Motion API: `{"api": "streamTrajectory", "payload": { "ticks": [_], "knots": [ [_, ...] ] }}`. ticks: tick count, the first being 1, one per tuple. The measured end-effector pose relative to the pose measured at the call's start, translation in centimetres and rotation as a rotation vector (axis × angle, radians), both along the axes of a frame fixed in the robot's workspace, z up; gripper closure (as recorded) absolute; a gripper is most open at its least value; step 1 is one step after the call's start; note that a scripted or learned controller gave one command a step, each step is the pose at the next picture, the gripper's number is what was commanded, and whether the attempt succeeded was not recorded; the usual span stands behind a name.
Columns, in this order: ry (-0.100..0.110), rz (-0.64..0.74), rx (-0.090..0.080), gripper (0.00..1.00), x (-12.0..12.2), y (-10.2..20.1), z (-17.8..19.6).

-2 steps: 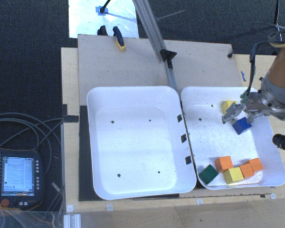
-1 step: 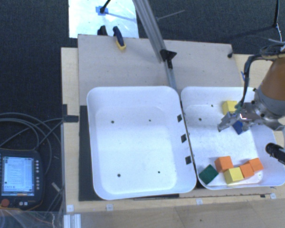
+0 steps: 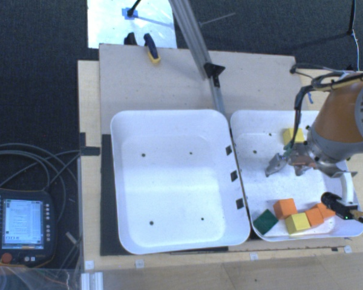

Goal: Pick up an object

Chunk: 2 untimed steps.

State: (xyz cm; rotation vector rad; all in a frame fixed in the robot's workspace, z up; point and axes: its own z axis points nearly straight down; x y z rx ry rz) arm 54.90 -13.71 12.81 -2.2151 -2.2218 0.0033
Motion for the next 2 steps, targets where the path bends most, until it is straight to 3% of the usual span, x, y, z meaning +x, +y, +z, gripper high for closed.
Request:
{"api": "streamTrajectory", "payload": {
  "ticks": [1,2],
  "knots": [
    [-0.008,0.001,-0.002,1.0,0.1,-0.1,1.4],
    [-0.013,0.002,-0.004,1.0,1.3,-0.3,7.2]
  ]
}}
